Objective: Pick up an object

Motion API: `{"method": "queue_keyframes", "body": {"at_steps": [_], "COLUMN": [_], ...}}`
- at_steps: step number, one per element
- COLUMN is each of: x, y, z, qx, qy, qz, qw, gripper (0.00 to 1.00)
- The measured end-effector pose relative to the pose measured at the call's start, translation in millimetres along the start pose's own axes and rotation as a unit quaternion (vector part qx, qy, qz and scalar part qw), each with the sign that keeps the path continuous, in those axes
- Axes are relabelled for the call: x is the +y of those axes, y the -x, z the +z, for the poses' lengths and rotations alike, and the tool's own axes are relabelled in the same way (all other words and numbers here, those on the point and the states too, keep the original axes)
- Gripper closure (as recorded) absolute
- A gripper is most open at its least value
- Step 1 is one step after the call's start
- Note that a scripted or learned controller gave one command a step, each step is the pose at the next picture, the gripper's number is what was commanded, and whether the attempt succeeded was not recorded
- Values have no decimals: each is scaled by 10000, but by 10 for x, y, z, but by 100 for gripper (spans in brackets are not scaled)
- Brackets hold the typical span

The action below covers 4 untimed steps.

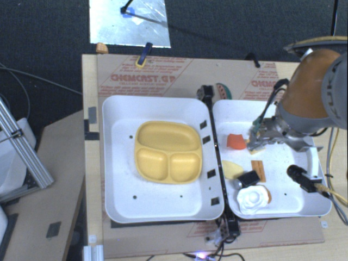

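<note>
**Tool** (259, 139) of the grey arm (310, 97), low over the right bin (239, 118). It sits just beside the orange block (235, 141), on the side away from the left bin (119, 145). Nothing shows in its grasp, and from where I stand I cannot tell whether it is set wide or narrow.

**Orange block**, the likeliest thing to pick. It lies flat on the bin floor, apart from everything else. It looks small, light and stiff, probably with smooth faces that could slip. I judge it best taken across its two shorter sides, from straight above.

**Nearer the front rim than the block:**
- a pale yellow piece (231, 169)
- a brown stick (259, 170)
- a small black piece (249, 177), touching the stick's near end
- a white round thing (251, 199), beyond these

These crowd together and would be harder to single out.

**Edges.** The wall (213, 145) shared by the two bins runs near the block, opposite the tool, leaving little room for a sideways sweep. Behind the block the floor is bare, which is the freest way in.

**Farther from the block,** the left bin holds a yellow divided tray (167, 151). Both bins rest on the table (179, 75).
</note>
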<state>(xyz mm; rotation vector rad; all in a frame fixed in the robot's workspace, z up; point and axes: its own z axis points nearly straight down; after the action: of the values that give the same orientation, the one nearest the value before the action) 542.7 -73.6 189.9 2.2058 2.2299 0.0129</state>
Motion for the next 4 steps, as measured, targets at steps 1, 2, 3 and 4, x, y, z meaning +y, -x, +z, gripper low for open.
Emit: {"method": "queue_keyframes", "body": {"at_steps": [1, 2, 3, 4], "x": [38, -70, -270, 6], "y": [-1295, -835, -1786, -1824], "z": [-430, -213, -386, -445], "qx": [10, -13, 3, -5], "qy": [-13, -48, -34, -29], "qz": [-26, 66, -11, 28], "qw": [10000, 10000, 10000, 10000], "gripper": [100, 100, 100, 100]}}
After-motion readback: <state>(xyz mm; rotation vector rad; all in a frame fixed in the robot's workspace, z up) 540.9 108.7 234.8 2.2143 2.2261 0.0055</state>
